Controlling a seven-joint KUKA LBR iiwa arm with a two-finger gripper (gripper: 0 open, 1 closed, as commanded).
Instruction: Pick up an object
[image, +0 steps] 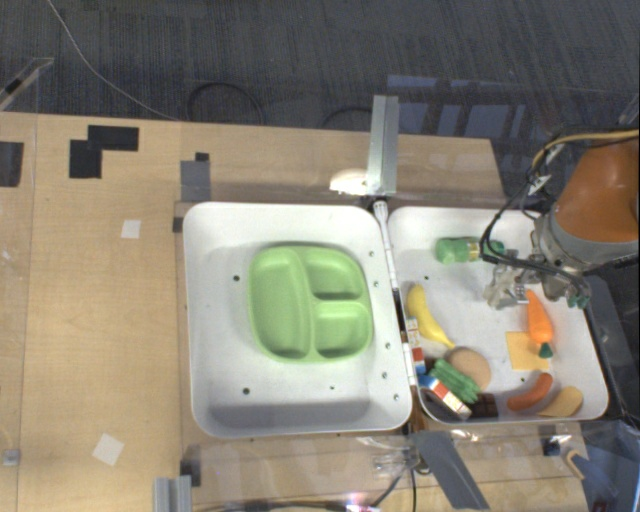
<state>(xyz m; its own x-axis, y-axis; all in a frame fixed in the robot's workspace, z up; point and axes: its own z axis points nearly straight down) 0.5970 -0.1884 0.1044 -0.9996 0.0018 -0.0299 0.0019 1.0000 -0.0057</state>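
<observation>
The wooden bench (90, 330) fills most of the view, and on it sit two shallow white bins side by side. The left bin (215, 400) is the larger in view and holds a light green divided tray (307, 301), lying flat near its middle with three compartments facing up. The right bin (455, 222) holds a scatter of small things. The arm (598, 195), grey with its orange band, reaches in from the right and hangs over the far right part of this bin; its gripper (508, 291) points down above bare bin floor, between a green bottle and a carrot, and nothing shows between its fingers, though whether they stand apart or together I cannot tell from this angle. The green bottle (457, 250) lies on its side near the far edge of the bin, just left of the gripper. The yellow banana (428, 316) lies near the bin's left wall. The orange carrot (540, 320) lies just right of the gripper, with a flat yellow square (524, 351) touching its near end. Nearer the front edge sit a round tan bun (469, 365), a green block (453, 381) amid small red, white and blue pieces by the left corner, a reddish sausage (529, 391), and a tan lump (565, 402) beside it.
</observation>
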